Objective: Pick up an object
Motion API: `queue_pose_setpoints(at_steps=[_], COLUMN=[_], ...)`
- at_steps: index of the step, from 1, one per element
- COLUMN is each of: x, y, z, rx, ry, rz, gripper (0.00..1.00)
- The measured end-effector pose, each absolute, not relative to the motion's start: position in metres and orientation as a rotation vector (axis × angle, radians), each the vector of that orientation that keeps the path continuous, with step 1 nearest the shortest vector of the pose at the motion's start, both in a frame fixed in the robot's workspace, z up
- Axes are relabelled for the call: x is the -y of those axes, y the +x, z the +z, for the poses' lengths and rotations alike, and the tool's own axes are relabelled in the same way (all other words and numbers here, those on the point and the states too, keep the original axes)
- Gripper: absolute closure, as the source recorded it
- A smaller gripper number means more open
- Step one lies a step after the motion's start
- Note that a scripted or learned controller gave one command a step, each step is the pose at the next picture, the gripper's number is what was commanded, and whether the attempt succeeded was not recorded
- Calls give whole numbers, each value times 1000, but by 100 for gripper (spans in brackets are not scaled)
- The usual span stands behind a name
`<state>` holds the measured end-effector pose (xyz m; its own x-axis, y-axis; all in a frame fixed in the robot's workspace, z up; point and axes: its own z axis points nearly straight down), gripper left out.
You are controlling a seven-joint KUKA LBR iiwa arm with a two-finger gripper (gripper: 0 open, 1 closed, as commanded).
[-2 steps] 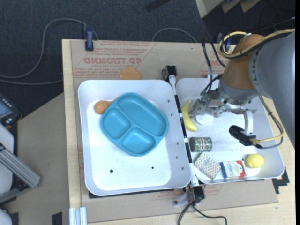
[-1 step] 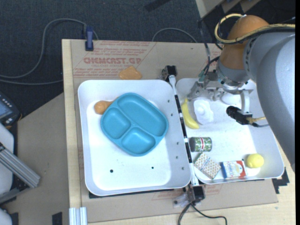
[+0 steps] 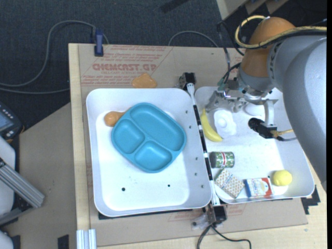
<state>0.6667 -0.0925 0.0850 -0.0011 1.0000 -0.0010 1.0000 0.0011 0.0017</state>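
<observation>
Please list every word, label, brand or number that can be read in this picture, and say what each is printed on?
"CHEMCAST GP": red print on the brown paper-covered board under the white bins; the smaller red lines around it are too blurred to read.
Green and white labelled tin can: label too small to read.
Small red, white and blue carton: print too blurred to read.

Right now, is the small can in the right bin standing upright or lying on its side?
Lying on its side. The can shows its green label along its length, with the pale end facing left toward the divider between the bins, just below the banana.
</observation>
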Motion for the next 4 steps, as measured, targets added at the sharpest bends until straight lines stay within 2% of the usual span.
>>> queue_pose_setpoints(at_steps=[1,2,3,4], x=[93,60,62,112], y=[667,654,652,589], z=[96,192,185,101], rx=[-2220,-2220,-2222,-2221], ry=[2215,2211,2219,2235], rz=[2,13,0,-14], gripper=[100,100,0,0])
